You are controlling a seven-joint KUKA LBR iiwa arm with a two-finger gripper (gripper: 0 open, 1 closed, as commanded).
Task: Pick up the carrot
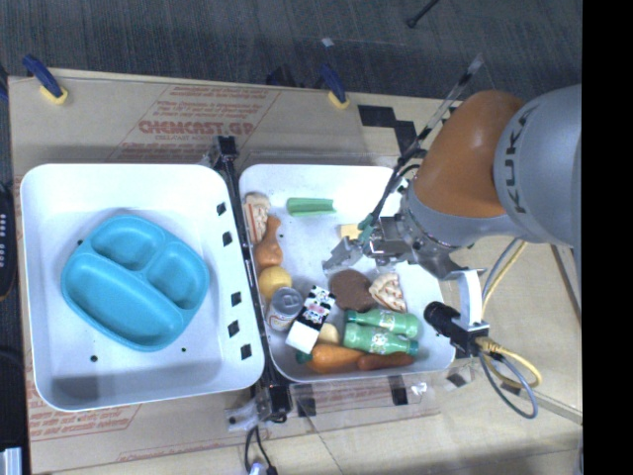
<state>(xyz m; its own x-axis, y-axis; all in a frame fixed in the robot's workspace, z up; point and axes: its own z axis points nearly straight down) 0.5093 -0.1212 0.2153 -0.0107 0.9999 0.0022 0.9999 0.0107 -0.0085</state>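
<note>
A grey-and-orange KUKA arm reaches in from the right over the right bin [259, 181] of two white bins on a cardboard-lined tabletop [188, 107], its hand [348, 250] hanging above the clutter near the bin's middle. The metal fingers appear parted with nothing between them, though the arm's bulk shadows them and the exact opening is hard to read. The carrot [331, 359] lies on its side along the bin's near wall, well apart from the hand, wedged between a small white block [303, 337] at its left end and a green bottle [381, 332] resting just above it; a reddish item [388, 362] touches its right end. It looks like a light, stiff plastic toy with a smooth tapered body, likely to slip if pinched near the narrow tip. The thicker middle offers the surest hold, with fingers closing across its short width, yet the bottle and the wall leave little room either side. A blue divided tray [134, 280] sits in the left bin [40, 206].
</note>
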